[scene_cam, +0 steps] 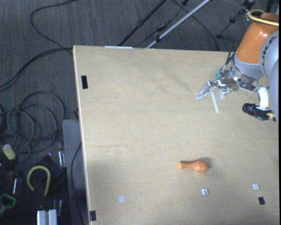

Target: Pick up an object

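Orange pear-shaped object lies alone on the wooden board; gripper hovers well apart, fingers spread, holding nothing. Approach step: it must travel over and descend.

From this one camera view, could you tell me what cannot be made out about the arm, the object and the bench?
- Arm: cut off by the right edge beyond the orange band.
- Gripper: fingers thin and blurred, so their spread is unclear.
- Orange object: too small and soft to identify; pear-like shape.
- Bench: lower part cut off by the bottom edge; small marks unreadable.
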`<act>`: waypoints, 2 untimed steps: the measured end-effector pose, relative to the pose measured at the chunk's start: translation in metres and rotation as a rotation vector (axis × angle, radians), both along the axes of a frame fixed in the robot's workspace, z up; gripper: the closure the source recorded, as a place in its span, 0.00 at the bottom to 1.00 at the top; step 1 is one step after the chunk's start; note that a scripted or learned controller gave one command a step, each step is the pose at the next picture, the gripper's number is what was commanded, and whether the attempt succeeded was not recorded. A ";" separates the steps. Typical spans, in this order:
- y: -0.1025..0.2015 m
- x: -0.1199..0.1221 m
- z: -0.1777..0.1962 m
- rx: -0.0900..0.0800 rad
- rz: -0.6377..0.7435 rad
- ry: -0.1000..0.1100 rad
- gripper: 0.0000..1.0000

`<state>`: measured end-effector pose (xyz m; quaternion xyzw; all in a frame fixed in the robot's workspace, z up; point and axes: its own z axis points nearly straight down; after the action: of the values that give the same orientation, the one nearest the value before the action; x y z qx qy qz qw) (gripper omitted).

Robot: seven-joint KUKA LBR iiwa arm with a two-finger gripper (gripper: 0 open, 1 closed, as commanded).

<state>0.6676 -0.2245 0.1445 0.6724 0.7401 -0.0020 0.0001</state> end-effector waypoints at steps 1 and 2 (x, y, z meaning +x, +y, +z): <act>0.007 0.001 -0.060 0.001 0.216 -0.001 0.00; 0.066 0.001 -0.060 0.003 0.406 -0.002 0.00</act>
<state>0.6687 -0.1587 0.0842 0.5092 0.8606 -0.0001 0.0002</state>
